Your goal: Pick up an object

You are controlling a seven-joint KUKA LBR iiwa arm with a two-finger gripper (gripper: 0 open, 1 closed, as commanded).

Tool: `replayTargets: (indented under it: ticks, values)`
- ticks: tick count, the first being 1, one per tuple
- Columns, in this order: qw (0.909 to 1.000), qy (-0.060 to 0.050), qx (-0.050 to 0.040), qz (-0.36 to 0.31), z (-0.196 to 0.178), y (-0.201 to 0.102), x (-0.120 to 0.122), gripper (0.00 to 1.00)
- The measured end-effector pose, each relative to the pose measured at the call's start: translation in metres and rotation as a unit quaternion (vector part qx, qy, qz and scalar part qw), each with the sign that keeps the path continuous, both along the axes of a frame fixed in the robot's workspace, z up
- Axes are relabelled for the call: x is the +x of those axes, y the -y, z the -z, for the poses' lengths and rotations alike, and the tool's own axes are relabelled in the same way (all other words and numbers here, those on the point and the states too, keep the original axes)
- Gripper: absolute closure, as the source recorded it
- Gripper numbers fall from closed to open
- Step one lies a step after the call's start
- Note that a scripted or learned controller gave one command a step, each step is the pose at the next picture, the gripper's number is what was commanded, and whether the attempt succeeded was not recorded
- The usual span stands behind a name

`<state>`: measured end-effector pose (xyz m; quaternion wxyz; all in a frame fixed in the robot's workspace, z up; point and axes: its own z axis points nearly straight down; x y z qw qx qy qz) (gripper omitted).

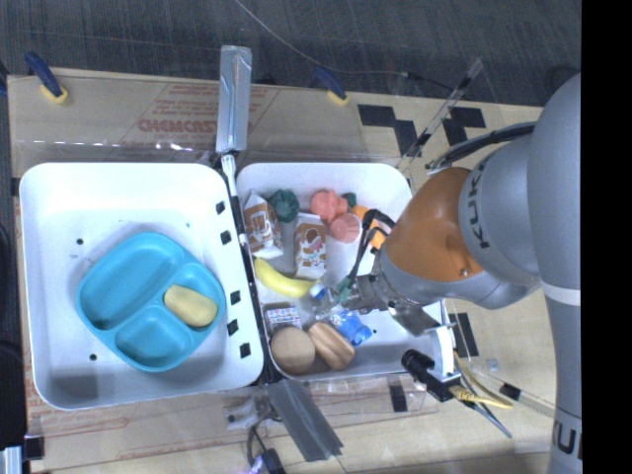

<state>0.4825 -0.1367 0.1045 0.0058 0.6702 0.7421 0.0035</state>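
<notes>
The right bin (395,181) holds several items. A yellow banana (279,280) lies near its left wall. Two small brown-and-white cartons (309,246) stand above it, beside a dark green piece (284,203) and pink-red fruit (336,215). Two tan bread rolls (311,348) lie at the front, with a blue packet (352,329) to their right. My gripper (341,294) is low over the bin's middle, just right of the banana and above the blue packet. The orange wrist (434,250) covers the bin's right part.
The left bin (59,196) holds a blue divided plate (123,284) with a yellow oval item (191,305) in its right compartment. A metal divider post (233,97) stands between the bins at the back. Cables and clips lie on the bench.
</notes>
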Motion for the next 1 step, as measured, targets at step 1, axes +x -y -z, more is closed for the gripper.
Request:
replayTargets:
  ticks: [1]
  values:
    - [0.9996,-0.004,0.0025,0.027,-0.1169,-0.0636,0.0158,1.00]
